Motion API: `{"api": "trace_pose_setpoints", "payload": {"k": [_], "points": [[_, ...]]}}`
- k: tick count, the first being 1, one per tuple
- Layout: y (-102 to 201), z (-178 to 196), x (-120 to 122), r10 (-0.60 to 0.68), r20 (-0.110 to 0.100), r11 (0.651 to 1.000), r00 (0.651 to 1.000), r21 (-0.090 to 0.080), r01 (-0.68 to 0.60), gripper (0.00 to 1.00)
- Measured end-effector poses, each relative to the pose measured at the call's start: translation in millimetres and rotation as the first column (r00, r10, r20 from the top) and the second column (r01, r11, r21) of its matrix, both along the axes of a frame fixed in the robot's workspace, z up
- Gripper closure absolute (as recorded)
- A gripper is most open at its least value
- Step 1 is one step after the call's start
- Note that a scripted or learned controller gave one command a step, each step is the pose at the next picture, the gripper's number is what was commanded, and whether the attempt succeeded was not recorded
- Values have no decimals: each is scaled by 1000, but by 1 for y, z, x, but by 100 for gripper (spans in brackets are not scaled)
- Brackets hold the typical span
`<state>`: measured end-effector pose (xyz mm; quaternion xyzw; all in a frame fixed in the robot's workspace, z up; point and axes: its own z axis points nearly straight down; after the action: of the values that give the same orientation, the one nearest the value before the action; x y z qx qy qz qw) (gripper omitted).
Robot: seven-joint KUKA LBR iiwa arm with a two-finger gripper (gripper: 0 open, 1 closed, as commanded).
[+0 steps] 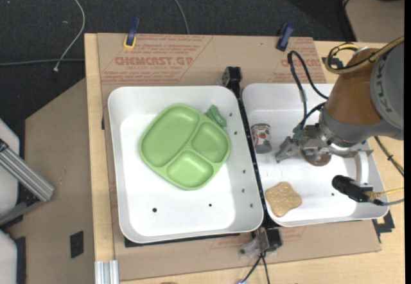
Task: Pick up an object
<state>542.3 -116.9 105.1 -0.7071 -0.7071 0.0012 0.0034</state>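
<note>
Camera view: left bin [128, 148] holds green divided plate [185, 146], small green piece [217, 115] touching its upper right edge. Right bin [276, 99] — small can [261, 137] near left wall, tan cookie-shaped piece [283, 198] near front edge. Gripper [302, 146] low over right bin, right of can, apart from it — finger state: cannot tell.

You can't make out the pincer [287, 149] fingers' gap. Behind it, the wrist covers most of a brown round thing [317, 158]. The arm [372, 93] runs off the right edge.
</note>
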Motion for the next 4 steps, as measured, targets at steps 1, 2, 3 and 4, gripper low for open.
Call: {"api": "trace_pose_setpoints", "payload": {"k": [1,2,3,4], "points": [[1,-21,0,0,2,1000,1000,0,0,0],[1,-9,1,0,6,1000,1000,-1,0,100],[3,41,12,1,11,1000,1000,-4,-1,100],[6,93,23,2,13,1000,1000,-4,-2,100]]}}
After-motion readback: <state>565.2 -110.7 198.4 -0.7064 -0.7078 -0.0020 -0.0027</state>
